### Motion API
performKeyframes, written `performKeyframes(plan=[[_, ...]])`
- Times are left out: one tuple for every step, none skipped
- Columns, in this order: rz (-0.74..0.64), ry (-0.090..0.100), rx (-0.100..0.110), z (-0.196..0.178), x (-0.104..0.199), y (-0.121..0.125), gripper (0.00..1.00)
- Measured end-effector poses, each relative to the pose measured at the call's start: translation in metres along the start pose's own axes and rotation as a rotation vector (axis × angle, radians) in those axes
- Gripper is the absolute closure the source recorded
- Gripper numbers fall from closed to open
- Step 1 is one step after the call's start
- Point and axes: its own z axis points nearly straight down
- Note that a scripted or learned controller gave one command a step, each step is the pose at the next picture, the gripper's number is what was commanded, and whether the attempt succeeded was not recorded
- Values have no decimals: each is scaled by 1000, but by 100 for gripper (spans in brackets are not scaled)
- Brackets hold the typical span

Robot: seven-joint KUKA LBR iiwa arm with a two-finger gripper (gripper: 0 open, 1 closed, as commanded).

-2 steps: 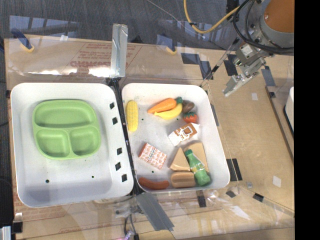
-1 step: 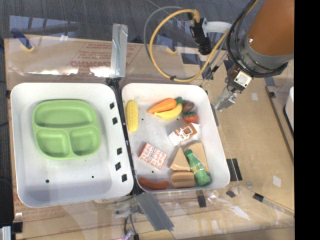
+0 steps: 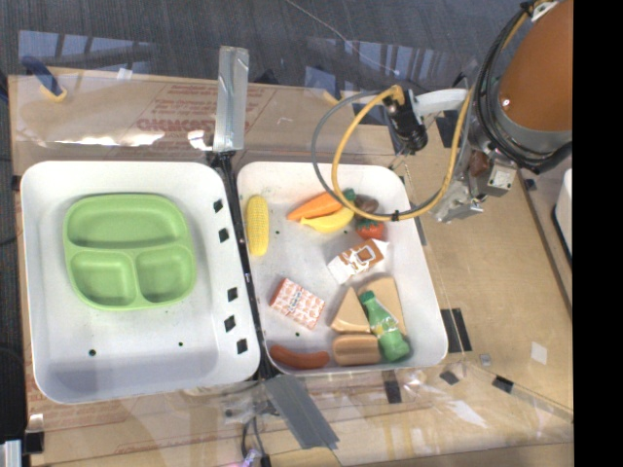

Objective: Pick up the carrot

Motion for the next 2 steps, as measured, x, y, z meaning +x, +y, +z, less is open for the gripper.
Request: performKeyframes(plan=[[1,-1,1,2,-52,11,100],[2,17,1,-114,-62,13,100]])
